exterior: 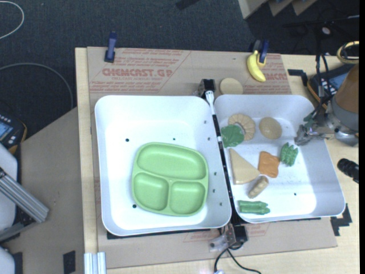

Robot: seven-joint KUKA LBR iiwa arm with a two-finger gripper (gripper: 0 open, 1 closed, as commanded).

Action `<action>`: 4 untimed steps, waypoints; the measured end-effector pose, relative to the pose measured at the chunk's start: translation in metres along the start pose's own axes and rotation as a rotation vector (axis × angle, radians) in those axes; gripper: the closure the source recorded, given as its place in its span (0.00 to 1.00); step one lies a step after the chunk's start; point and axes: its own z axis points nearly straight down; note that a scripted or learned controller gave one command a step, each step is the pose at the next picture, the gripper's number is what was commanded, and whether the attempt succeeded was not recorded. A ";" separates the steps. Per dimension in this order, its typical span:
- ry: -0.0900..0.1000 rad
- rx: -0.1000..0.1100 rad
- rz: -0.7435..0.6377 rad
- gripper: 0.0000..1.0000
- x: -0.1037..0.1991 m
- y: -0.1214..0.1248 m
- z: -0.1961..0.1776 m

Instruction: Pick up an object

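Observation:
My gripper hangs over the right edge of the right bin, just above and right of a small green leafy piece. The bin also holds an orange wedge, a cream triangular slice, a round tan bun, a ridged tan shell-shaped piece, a dark green leafy piece, a tan oblong piece and a green bean pod. Nothing shows between the fingers.
The left bin holds a green three-compartment tray. Outside the bins, a yellow banana and a round tan disc lie on the cardboard at the back. The arm's grey body stands at the right.

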 end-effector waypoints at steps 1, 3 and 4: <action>-0.001 -0.003 0.000 1.00 0.000 0.001 -0.010; -0.004 -0.009 0.000 1.00 -0.001 0.003 -0.031; -0.004 -0.011 0.000 1.00 -0.001 0.005 -0.041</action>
